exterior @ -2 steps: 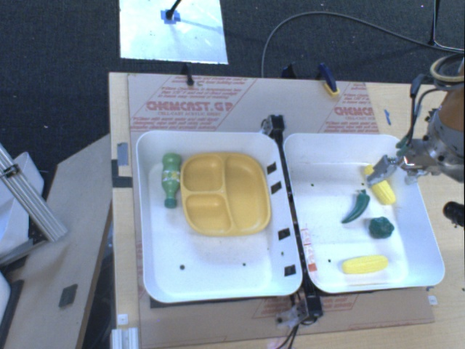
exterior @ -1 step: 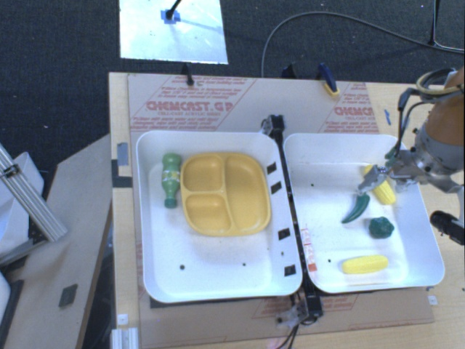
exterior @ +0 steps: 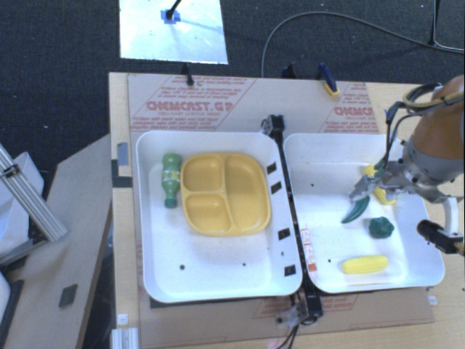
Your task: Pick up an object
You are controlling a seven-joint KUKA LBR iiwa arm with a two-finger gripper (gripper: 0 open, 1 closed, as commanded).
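Observation:
My gripper [exterior: 368, 190] hangs over the right bin [exterior: 320, 195], near its far right side. A curved dark green pepper [exterior: 356, 211] lies or hangs directly below the gripper's tip, its upper end meeting the tip; I cannot tell whether it is held. Yellow pieces [exterior: 384, 197] of an object show beside and behind the gripper, mostly hidden by it. A dark green lumpy object [exterior: 381, 227] sits just right of the pepper. A yellow corn-shaped piece [exterior: 365, 265] lies near the bin's front edge.
The left bin [exterior: 156, 267] holds a yellow divided plate [exterior: 221, 193] and a green bottle [exterior: 171, 179] lying along its left side. A black divider [exterior: 285, 195] runs between the bins. Cables and clamps sit beyond the back edge.

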